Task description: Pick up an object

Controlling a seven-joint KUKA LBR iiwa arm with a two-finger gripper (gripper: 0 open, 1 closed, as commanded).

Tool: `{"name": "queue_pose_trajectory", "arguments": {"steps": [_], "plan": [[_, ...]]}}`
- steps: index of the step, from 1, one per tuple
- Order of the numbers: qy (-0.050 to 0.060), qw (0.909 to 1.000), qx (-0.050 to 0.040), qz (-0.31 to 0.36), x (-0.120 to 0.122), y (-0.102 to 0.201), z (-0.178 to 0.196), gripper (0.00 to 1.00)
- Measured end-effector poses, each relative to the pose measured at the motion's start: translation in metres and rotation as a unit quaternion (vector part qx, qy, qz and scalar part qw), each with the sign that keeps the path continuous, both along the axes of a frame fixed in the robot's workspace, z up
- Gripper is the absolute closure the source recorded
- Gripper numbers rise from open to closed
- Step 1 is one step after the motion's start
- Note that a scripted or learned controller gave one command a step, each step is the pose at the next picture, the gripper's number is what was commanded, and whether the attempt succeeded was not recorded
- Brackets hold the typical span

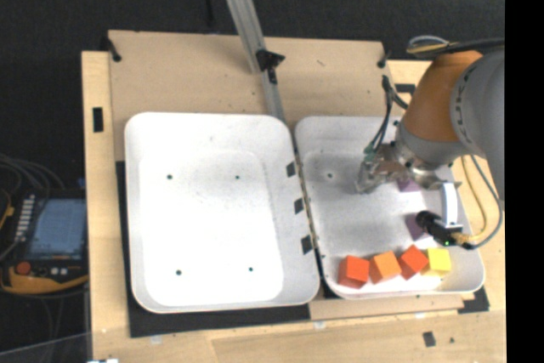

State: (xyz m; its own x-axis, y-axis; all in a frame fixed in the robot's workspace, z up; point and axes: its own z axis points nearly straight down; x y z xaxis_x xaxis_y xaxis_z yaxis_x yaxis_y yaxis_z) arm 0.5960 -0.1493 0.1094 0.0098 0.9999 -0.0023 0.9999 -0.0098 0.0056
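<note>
While the gripper (371, 176) hovers, four blocks (394, 264) line up left-to-right.

- The gripper (371, 179) hangs low over the right bin (340, 208), its fingers pointing down at bare white floor in the bin's upper middle.
- Nothing sits between the fingers; how wide they stand is too blurred to tell.
- Well below the fingers, along the bin's near wall, lies a row of blocks: a red-orange block (354, 270), an orange block (385, 266), a red block (414, 260) and a yellow block (439, 259).
- To the right of the fingers, beside the wrist, purple pieces (416, 224) show.
- Far left of the fingers lies the left bin (208, 208).
</note>
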Motion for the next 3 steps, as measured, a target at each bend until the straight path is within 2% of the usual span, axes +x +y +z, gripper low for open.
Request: {"name": "queue_pose_trajectory", "arguments": {"steps": [1,3], "plan": [[-0.001,1.0,0.0001,0.004,0.003,-0.002,0.065,1.0],[-0.001,1.0,0.0002,0.007,0.007,0.001,0.154,1.0]]}}
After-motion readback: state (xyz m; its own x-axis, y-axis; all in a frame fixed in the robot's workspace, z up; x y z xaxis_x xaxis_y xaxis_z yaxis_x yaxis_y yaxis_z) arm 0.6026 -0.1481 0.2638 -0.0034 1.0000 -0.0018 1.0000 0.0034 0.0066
